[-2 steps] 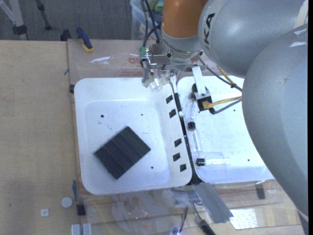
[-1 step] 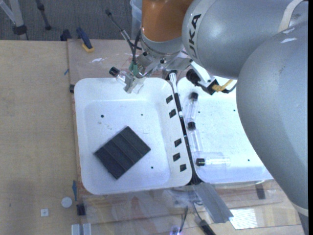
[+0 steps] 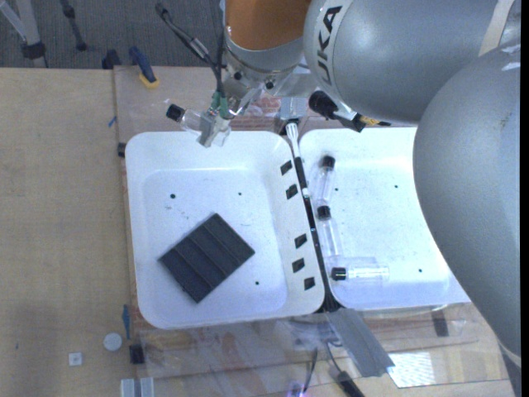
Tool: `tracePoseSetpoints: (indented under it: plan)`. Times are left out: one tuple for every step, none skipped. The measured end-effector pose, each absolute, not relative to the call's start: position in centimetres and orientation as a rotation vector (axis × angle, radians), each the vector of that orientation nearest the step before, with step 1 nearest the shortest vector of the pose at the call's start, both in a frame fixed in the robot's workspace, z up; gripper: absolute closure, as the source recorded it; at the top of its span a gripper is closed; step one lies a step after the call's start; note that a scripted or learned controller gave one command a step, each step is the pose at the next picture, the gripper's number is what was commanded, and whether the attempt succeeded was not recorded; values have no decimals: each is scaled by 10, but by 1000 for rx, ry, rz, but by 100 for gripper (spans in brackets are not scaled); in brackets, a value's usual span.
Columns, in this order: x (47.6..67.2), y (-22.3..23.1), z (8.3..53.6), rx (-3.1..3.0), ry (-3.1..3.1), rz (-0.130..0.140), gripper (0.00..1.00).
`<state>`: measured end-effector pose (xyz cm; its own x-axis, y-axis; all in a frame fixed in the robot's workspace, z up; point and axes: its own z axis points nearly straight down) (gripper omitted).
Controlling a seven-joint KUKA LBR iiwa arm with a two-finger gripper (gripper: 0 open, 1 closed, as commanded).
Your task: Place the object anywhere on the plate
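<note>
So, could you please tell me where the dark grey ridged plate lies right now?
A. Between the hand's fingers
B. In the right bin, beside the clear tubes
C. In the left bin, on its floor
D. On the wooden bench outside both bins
C: the dark plate lies flat on the floor of the left bin, while the clear tubes lie in the right bin.

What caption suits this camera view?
Hand above left bin's far rim; dark plate inside; clear tubes in right bin.
</note>
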<state>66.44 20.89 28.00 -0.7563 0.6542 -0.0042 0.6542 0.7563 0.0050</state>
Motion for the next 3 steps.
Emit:
tracePoseSetpoints:
  plan:
    - [630, 215, 427, 799, 3033, 4, 100]
    - [659, 226, 437, 319, 3116, 6, 100]
    - [660, 226, 437, -104, 3130, 5, 100]
